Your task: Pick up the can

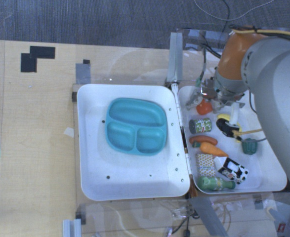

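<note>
- The can [202,126] lies on its side in the right bin [270,179], near that bin's left wall, with a green label and a pale end facing left.
- The gripper [210,98] hangs over the far end of the same bin, just above an orange-red toy [204,106] and a short way beyond the can.
- I cannot tell how the hand is set; the wrist and the orange band [233,53] cover it from this angle.
- To do this step well, the arm should probably come toward the near side and a little left until it is centred over the can, then turn so the grip closes across the can's round body, not along its length.
- A carrot [215,150] and a sausage [203,140] lie just below the can, and a banana [227,124] lies to its right, so the descent needs to be straight and narrow.
- A can on its side may roll when touched; squeezing at its middle looks safest.
- The arm hides the bin's far right corner.
- The left bin [93,181] holds a blue divided plate [136,126], well apart from the work.
</note>
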You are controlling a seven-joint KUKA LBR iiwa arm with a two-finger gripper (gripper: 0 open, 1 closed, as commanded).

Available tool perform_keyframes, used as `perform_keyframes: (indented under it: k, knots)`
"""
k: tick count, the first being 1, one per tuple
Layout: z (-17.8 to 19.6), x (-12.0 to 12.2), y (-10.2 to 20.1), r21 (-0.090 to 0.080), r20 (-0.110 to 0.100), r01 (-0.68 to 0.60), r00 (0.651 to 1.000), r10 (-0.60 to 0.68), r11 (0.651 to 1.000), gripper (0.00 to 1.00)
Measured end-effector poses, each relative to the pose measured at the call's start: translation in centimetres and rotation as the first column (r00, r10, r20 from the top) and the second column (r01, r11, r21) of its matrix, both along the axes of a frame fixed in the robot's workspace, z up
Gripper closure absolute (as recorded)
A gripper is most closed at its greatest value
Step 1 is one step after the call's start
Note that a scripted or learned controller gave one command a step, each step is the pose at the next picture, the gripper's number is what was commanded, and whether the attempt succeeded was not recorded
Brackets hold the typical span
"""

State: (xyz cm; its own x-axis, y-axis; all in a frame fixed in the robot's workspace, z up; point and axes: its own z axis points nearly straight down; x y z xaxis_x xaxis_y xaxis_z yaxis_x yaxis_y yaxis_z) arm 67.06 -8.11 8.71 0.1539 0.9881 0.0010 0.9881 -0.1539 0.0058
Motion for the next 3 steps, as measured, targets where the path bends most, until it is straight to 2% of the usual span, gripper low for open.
perform_keyframes:
  k: [1, 2, 3]
  knots:
    - [0.1, -3.9, -0.2, 0.0, 0.002, 0.04, 0.999, -0.04, 0.999, 0.0]
    - [0.0, 0.0, -4.0, 0.0, 0.0, 0.072, 0.997, -0.072, 0.997, 0.0]
    - [0.1, -4.3, -0.6, 0.001, 0.002, -0.001, 1.0, 0.001, 1.0, 0.0]
